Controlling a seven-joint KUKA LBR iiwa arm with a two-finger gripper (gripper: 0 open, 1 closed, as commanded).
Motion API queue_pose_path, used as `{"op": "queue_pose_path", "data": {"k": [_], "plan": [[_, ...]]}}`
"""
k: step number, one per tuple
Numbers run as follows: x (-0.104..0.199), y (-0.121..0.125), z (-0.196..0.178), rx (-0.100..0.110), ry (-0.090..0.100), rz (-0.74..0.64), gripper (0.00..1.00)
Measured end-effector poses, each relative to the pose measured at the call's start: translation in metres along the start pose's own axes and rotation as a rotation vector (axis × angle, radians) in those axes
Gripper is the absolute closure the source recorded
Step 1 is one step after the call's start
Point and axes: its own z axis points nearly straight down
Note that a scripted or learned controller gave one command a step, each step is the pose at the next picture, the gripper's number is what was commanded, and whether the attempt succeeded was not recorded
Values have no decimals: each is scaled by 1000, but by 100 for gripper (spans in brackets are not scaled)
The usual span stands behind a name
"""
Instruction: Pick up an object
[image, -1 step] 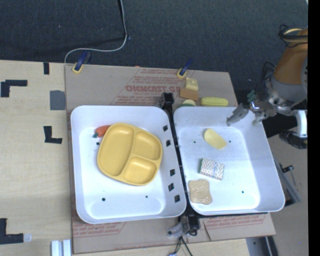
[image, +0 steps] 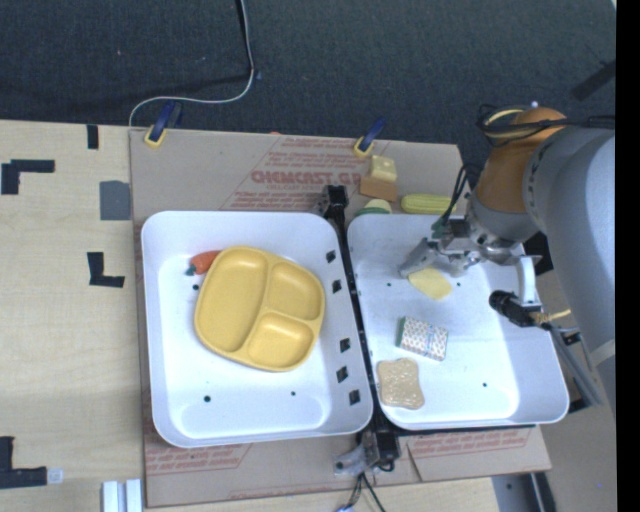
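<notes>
Yellow, a pale wedge-shaped block is lying in the right bin, and the jaws are hanging just above it, at its upper edge. How wide they are standing I cannot tell, and nothing is visibly between them. Below the jaws a patterned packet and a tan sponge-like piece are resting well apart from the block. Away to their left, in the left bin, a yellow divided tray is covering an orange item. Judging from this, the descent is looking off-centre: a fingertip may be landing on the block's slanted top, pushing it aside, so the closing catches nothing.
</notes>
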Motion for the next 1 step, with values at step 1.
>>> {"op": "queue_pose_path", "data": {"k": [1], "plan": [[37,-12,-7,0,0,2,0]]}}
